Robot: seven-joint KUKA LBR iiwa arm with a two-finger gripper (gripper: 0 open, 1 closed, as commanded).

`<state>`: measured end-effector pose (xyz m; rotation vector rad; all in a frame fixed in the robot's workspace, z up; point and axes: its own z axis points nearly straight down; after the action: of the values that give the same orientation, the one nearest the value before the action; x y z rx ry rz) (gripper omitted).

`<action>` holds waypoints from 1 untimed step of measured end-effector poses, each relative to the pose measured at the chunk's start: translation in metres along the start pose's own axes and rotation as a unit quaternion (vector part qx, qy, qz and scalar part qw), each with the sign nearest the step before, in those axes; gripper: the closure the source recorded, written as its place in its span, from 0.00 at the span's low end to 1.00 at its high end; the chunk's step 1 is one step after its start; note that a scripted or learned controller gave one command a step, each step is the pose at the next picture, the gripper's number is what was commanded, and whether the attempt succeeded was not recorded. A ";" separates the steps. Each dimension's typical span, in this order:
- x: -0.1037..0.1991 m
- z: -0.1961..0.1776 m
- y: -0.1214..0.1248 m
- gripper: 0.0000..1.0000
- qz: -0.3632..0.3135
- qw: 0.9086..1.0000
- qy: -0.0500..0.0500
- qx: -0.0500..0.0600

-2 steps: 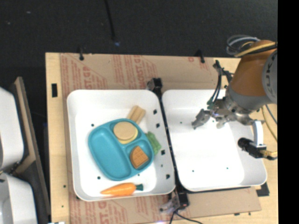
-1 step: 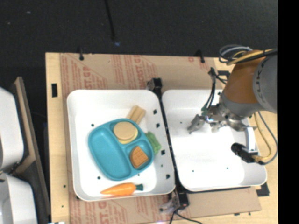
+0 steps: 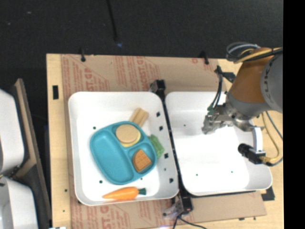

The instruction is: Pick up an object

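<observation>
The left bin (image 3: pixel 81 128) holds a blue divided tray (image 3: pixel 112 159) with a round tan cookie (image 3: pixel 128 134) and a brown waffle-like piece (image 3: pixel 142 160) on it. A tan wooden block (image 3: pixel 139 116) leans at the tray's upper edge, and a green piece (image 3: pixel 157 146) lies at its right side. An orange carrot (image 3: pixel 123 193) rests near the bin's front wall. My gripper (image 3: pixel 211 124) hangs over the upper middle of the right bin (image 3: pixel 224 175), far from all these objects. Nothing shows between its fingers.
The grey arm with its orange band (image 3: pixel 250 82) comes in from the right over the right bin's far corner. A black clamp (image 3: pixel 157 86) sits where the bins meet at the back. Cables (image 3: pixel 267 147) trail along the right bin's right side.
</observation>
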<state>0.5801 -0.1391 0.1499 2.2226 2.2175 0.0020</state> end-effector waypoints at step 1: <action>0.008 -0.053 0.007 1.00 -0.001 1.000 0.000 -0.002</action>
<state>0.5870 -0.1311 0.2026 2.2181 2.2187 0.0052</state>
